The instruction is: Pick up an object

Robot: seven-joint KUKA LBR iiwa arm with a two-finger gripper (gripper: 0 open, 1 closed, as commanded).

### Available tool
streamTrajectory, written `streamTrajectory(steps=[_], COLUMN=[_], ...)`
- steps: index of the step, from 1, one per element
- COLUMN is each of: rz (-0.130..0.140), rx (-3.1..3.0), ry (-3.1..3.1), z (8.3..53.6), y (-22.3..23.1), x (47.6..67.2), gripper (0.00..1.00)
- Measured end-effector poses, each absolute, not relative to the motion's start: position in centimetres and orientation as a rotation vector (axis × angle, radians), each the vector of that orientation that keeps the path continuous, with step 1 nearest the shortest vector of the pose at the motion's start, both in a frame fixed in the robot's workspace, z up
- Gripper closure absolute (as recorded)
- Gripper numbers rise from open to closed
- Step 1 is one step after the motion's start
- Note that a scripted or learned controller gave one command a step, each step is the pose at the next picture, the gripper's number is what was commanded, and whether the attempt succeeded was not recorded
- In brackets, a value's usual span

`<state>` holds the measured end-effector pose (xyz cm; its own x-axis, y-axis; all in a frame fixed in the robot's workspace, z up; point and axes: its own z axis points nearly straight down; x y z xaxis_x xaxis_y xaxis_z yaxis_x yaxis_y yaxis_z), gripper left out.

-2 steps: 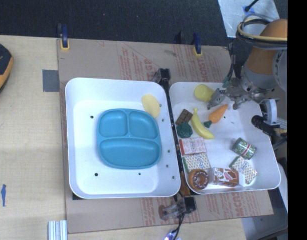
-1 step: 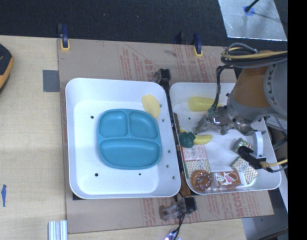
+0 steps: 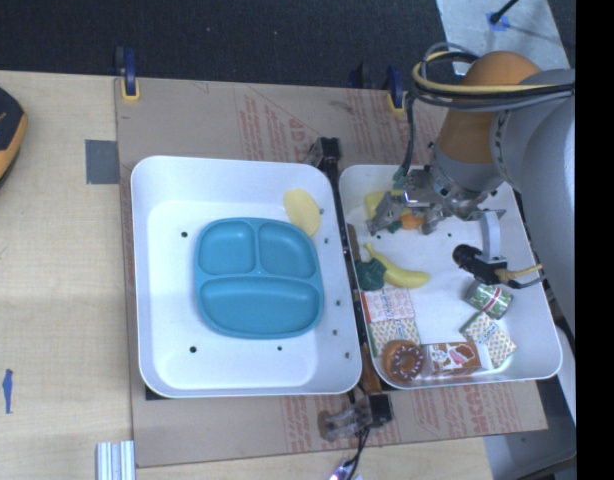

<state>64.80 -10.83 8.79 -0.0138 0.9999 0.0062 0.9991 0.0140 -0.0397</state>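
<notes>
Hovering at the right bin's (image 3: pixel 547 353) far end, our gripper (image 3: pixel 407 211) has the banana (image 3: pixel 397 274) lying crosswise just nearer the camera; we cannot tell its grip state.

I see a blue divided plate (image 3: pixel 258 276) in the left bin (image 3: pixel 152 298); at its one o'clock lies a yellow lemon (image 3: pixel 302 210).

Tool (image 3: pixel 407 211) low in right bin (image 3: pixel 543 360) beside banana (image 3: pixel 399 274); blue plate (image 3: pixel 259 275) in left bin (image 3: pixel 157 268).
</notes>
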Motion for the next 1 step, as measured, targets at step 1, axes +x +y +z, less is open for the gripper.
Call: streamTrajectory(steps=[1], rz=[0.019], rx=[-2.201], ry=[-2.217], z=[10.77], y=[-10.06], x=[65.28], gripper=[0.00])
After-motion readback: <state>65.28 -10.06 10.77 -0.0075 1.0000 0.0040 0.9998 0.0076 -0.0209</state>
